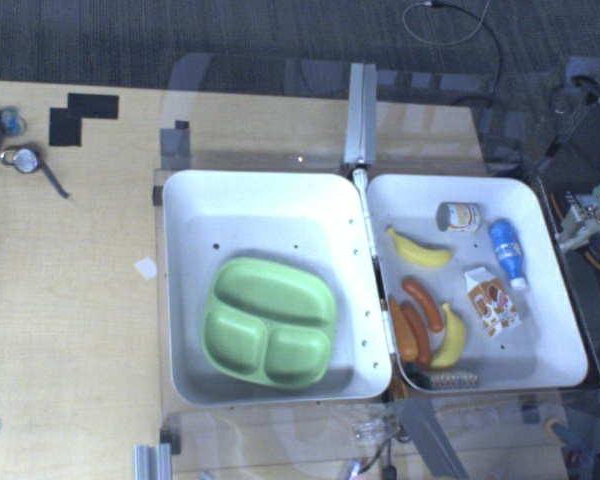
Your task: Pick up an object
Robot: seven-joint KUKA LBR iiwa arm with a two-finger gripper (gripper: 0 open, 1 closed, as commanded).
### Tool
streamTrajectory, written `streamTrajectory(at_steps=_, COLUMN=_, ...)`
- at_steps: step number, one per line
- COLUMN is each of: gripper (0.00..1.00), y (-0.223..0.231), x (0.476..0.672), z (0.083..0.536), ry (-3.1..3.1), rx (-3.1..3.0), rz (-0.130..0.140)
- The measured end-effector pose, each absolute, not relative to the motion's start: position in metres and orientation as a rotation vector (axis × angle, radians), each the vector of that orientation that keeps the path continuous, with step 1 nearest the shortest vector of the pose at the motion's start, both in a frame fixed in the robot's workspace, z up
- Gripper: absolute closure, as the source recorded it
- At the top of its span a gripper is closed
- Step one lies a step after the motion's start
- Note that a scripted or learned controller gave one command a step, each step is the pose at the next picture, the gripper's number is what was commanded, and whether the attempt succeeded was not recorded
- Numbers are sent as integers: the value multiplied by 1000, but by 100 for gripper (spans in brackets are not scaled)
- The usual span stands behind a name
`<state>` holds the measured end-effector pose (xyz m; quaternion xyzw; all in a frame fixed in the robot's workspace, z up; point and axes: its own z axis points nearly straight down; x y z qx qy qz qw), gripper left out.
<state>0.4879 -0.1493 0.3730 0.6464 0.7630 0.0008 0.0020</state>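
Nothing is picked yet: bananas (421, 249), sausages (421, 303) and a blue bottle (506, 251) wait in the right bin (552, 268); the tool's state I cannot tell.

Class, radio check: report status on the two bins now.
Right bin: two bananas, sausages, blue bottle, can, packet, all lying loose. Left bin: green tray. Nothing lifted.

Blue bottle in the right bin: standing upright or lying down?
Lying down. The blue bottle shows its full length along the right bin floor, white cap end toward the bin's front, near the snack packet.
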Motion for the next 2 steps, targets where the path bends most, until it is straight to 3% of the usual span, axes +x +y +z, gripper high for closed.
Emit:
streamTrajectory(at_steps=1, gripper=100, y=-147, x=488, z=370, ry=2542, rx=1838, rz=2)
streamTrajectory(at_steps=2, gripper=100, y=-134, x=501, z=359, ry=2699, rx=1600, rz=2)
